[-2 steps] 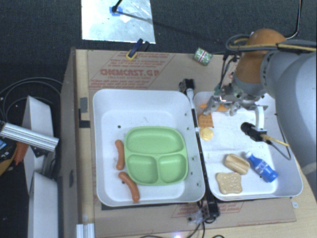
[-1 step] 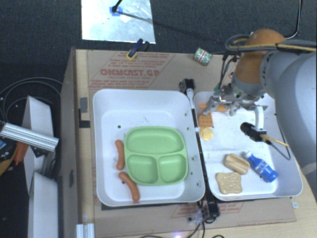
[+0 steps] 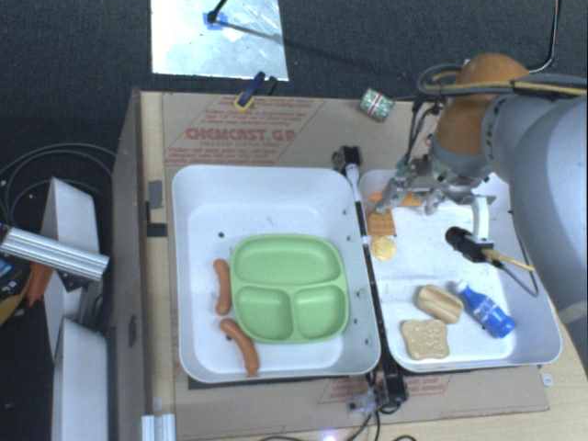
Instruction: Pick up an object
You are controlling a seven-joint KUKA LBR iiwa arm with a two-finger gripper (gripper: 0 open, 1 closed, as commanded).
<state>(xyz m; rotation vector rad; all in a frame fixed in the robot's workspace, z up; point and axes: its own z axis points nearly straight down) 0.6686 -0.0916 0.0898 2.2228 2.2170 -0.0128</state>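
Hovering my gripper over the far corner of the right bin; I cannot tell how it is set.

Nearest targets are the orange piece and the yellow round by the divider; I should descend straight and stay off the wall. Bread, bun and blue bottle lie nearer the front; the green tray sits in the left bin.

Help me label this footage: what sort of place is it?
Probably a robotics lab test bench: two white bins on cardboard, toy food such as a green divided plate and sausages, and loose cables beside the bench.
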